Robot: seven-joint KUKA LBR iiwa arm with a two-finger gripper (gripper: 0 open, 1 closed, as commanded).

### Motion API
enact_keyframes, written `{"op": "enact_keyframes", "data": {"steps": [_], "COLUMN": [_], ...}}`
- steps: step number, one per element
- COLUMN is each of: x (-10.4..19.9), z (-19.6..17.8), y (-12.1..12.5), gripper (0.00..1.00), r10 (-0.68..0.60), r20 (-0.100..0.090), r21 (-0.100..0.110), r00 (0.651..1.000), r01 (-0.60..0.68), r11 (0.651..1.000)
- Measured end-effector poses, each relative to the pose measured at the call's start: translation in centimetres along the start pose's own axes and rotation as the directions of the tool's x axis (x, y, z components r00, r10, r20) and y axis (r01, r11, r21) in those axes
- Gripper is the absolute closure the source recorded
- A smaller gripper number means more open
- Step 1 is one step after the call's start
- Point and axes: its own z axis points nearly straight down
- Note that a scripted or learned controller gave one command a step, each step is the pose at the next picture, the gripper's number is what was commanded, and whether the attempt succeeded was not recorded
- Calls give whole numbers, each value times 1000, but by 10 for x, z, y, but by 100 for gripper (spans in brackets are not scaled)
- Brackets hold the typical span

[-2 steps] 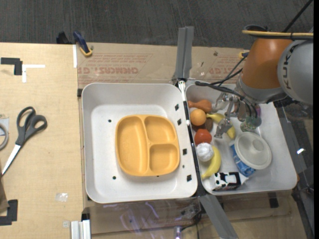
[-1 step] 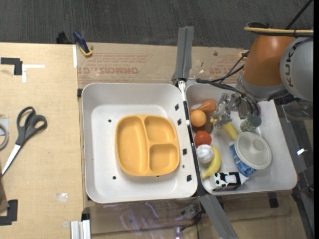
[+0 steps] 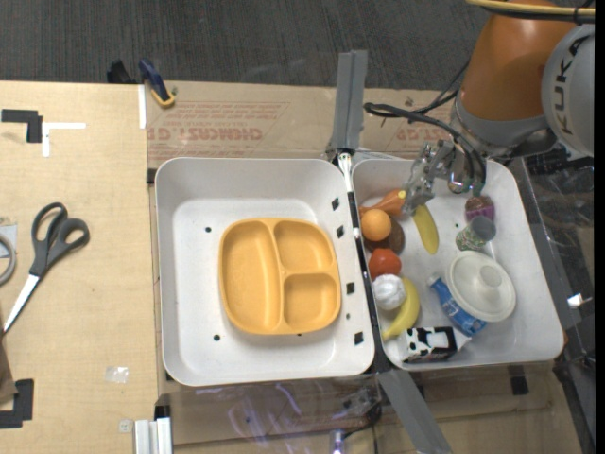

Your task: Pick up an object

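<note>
Mirrored red lettering runs across the cardboard sheet (image 3: 241, 121) behind the bins, too reversed and faint to read with confidence, and part of the word KUKA shows in dark letters on the grey arm (image 3: 572, 74) at the upper right. The gripper (image 3: 422, 185) hangs over the back left part of the right bin (image 3: 539, 282), its metal fingers (image 3: 417, 180) pointing down toward a carrot-like orange piece (image 3: 388, 200) and the upper end of a yellow banana (image 3: 427, 228); whether they are spread or closed cannot be told, and nothing is seen between them. Along that bin's left wall lie an orange (image 3: 375, 225), a red tomato-like ball (image 3: 384, 262), a small white object (image 3: 388, 291) and a second banana (image 3: 405, 312). A black-and-white cow-patterned item (image 3: 430, 343) sits by the front edge, a white lidded bowl (image 3: 482, 287) near the middle, a blue-labelled bottle (image 3: 456, 308) just beside it. The left bin (image 3: 180, 282) holds a yellow divided plate (image 3: 281, 275). Scissors (image 3: 43, 253) lie on the surface (image 3: 76, 348) at the left.
</note>
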Motion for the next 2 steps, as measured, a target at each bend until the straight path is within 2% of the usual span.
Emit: {"op": "enact_keyframes", "data": {"steps": [1, 2], "x": [0, 30], "z": [0, 85], "y": [0, -45], "gripper": [0, 0], "r10": [0, 139], "r20": [0, -3], "r21": [0, 1], "r00": [1000, 990], "r01": [0, -139], "r11": [1000, 990]}}
